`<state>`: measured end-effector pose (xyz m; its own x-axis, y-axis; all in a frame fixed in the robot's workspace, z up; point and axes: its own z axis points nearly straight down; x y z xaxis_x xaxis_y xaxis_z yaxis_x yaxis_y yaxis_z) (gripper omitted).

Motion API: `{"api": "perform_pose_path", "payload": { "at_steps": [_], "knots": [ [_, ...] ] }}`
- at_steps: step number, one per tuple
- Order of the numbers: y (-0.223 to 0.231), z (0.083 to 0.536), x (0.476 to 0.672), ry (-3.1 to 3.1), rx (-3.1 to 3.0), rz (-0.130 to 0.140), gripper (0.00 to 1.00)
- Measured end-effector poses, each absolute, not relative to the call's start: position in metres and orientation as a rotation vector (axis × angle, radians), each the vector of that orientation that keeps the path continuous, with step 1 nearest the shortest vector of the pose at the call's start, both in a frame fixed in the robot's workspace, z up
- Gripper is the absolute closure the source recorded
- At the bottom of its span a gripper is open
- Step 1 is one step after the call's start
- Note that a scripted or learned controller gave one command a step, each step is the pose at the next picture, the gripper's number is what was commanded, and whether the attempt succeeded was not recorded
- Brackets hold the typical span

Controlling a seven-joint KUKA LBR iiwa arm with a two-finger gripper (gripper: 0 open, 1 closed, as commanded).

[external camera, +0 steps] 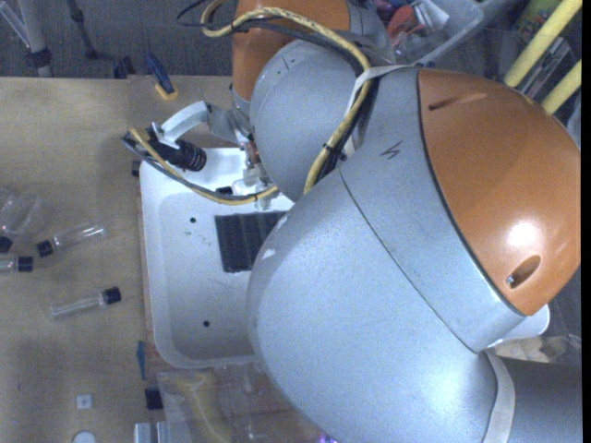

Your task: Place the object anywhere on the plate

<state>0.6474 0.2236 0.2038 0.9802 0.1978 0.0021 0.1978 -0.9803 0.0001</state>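
Observation:
The grey and orange arm (397,220) covers most of the camera view, reaching over a shallow white bin (175,284). A black ribbed rectangular object (240,241) lies flat on the bin floor, its right part hidden under the arm. My gripper (247,162) hangs over the bin's far end, above and a little beyond the black object, largely hidden behind the wrist. Nothing can be seen held in it.
On the wooden bench left of the bin lie clear vials with black caps (78,238) (88,301). A blue clip (162,81) sits beyond the bin. A clear box of clutter (434,3) and yellow poles (549,30) stand at the top right.

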Motion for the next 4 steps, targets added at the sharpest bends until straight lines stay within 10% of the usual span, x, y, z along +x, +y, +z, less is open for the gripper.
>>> {"api": "perform_pose_path", "payload": {
  "at_steps": [2, 4],
  "knots": [
    [0.218, 0.167, 0.66, -1.983, -2.434, 0.01, 1.0],
    [0.224, 0.155, 0.667, -0.826, -3.03, -0.003, 1.0]
  ]
}}
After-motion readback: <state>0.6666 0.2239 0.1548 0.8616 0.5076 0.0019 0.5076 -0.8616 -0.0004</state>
